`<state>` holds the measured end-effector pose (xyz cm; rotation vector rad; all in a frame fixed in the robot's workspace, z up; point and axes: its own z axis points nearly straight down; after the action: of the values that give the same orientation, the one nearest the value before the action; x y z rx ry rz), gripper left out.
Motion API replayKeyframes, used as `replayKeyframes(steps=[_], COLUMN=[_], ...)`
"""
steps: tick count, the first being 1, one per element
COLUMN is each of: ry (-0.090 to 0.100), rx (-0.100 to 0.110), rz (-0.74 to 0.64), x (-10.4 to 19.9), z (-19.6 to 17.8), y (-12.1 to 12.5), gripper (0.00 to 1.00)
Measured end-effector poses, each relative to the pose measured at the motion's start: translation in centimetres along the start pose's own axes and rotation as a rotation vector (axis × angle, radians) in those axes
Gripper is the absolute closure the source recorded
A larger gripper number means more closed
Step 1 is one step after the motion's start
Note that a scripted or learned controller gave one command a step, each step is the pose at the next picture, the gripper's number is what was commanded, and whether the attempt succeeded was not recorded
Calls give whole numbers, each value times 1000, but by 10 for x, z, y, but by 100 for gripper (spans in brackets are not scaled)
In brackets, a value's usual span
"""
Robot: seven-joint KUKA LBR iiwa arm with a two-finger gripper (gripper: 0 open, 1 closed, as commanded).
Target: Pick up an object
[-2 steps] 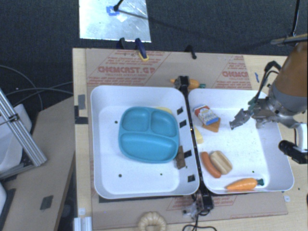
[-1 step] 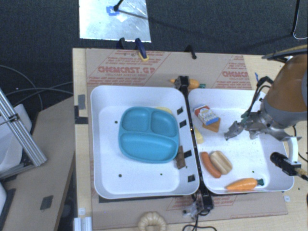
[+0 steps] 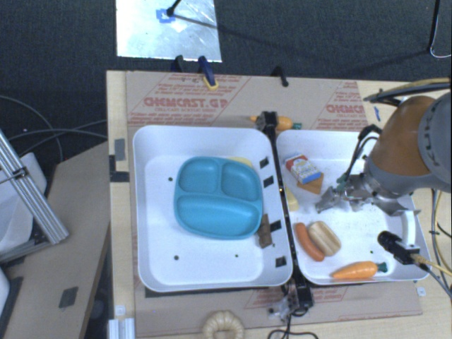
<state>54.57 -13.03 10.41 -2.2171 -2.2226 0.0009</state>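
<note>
We see the tool (image 3: pixel 330 202) low in the right bin (image 3: pixel 357 141), probably lowered for a grab; nothing sits in it, and we cannot tell how far apart it stands. The hot dog (image 3: pixel 319 239) lies just below it, the carton (image 3: pixel 304 170) just above-left, the carrot (image 3: pixel 355 270) farther below. The arm (image 3: pixel 402 147) bends down from the right.

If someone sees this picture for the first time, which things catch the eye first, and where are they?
The blue divided plate stands out first, lying in the middle of the left bin. Next comes the arm's gripper, low over the right bin, near a hot dog, a carrot and a small red-and-white carton.
</note>
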Motion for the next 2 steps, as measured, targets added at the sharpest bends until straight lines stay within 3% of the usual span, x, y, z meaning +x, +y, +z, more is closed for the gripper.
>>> replayKeyframes(steps=[1, 2], ry=[-1, -1], rx=[-2, -4], rz=[2, 2], x=[0, 0], z=[20, 9], y=[1, 1], gripper=[0, 100])
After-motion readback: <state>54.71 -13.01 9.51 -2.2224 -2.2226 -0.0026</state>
